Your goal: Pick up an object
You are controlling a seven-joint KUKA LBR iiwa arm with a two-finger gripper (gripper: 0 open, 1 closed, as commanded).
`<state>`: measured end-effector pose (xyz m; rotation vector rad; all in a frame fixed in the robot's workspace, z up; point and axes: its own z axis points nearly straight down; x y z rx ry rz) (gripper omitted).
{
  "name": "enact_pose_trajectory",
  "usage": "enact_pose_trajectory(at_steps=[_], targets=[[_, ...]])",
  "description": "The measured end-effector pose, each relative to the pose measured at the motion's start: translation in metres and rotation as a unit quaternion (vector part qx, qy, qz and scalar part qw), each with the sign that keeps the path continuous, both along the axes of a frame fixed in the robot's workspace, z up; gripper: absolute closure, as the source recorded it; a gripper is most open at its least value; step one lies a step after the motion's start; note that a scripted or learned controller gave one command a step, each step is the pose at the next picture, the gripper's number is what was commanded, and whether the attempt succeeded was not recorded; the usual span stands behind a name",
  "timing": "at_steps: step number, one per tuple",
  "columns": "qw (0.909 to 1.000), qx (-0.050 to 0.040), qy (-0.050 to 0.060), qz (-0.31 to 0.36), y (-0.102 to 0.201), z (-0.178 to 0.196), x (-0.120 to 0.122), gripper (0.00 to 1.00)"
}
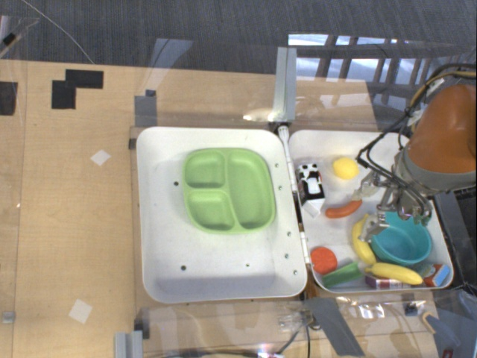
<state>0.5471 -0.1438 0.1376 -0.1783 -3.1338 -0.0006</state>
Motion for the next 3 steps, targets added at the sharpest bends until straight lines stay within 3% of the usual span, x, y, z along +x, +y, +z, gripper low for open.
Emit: enact_pose_trajectory(at_steps=[1,2,3], targets=[[0.9989,-0.0051,-0.025,-0.039,0.021,-0.037,-0.018,0.0],[0.9948,-0.0001,-0.01,-0.102,0.062,-0.047,0.003,0.0],[0.9944,0.0,-0.009,-0.105,0.049,-0.048,0.061,0.0]])
